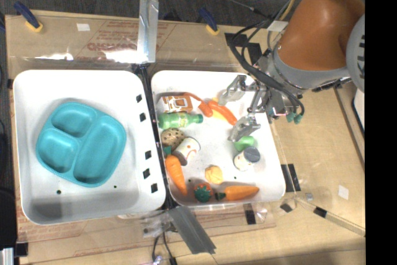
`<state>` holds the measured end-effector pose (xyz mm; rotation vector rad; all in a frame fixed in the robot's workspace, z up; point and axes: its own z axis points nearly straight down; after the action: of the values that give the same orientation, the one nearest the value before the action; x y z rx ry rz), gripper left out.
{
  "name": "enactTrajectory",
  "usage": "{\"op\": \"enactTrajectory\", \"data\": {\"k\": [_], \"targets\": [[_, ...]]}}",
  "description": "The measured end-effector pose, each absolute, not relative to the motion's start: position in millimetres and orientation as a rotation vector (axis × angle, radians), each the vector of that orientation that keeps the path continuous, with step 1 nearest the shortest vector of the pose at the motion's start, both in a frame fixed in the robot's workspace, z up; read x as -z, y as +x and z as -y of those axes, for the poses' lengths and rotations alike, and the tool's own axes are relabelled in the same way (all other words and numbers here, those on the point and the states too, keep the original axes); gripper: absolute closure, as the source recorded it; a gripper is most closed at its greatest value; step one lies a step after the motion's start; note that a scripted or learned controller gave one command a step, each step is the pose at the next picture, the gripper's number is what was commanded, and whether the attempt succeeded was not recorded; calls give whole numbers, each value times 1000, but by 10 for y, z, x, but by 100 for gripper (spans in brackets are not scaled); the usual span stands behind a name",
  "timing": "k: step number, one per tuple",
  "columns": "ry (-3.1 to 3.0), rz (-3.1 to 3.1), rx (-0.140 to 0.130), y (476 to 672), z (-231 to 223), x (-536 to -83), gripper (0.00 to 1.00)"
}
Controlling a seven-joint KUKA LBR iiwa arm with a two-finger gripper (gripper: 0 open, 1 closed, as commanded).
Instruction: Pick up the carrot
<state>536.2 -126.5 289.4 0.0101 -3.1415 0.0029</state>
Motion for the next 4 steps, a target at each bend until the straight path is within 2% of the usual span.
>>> {"op": "enactTrajectory", "data": {"k": [1, 2, 3, 4], "targets": [[-372, 3115, 1, 4848, 1256, -1750, 0], [-283, 3129, 1, 4769, 1003, -912, 0], [-268, 3130, 1, 4781, 992, -1010, 100], [165, 3142, 0, 4781, 445, -1929, 100]]}}
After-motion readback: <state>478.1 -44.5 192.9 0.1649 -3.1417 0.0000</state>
